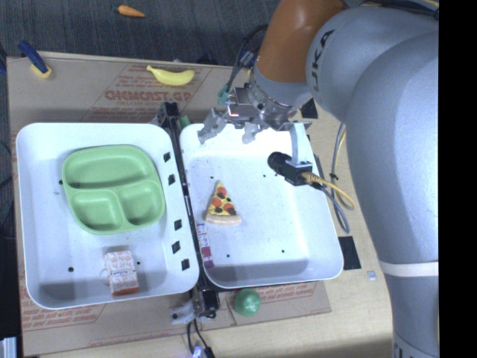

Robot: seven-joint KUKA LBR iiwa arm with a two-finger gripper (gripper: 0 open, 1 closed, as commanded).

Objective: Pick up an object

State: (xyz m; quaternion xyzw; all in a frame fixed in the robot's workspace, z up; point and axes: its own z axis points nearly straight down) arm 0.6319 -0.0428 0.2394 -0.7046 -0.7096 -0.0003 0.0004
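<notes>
**Arm over the right bin's far edge, nothing in its grip**

In the left white bin (30, 200) sit a green divided plastic tray (112, 187) and a small wrapped snack packet (121, 271). A toy pizza slice (222, 203) lies mid right white bin (313, 230). Above its far rim the grey two-finger gripper (229, 130) hangs, fingers spread apart, empty.

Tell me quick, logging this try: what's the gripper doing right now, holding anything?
Gripper: jaws open, nothing between them, at the far edge of the right bin; the pizza slice lies apart from it.
</notes>
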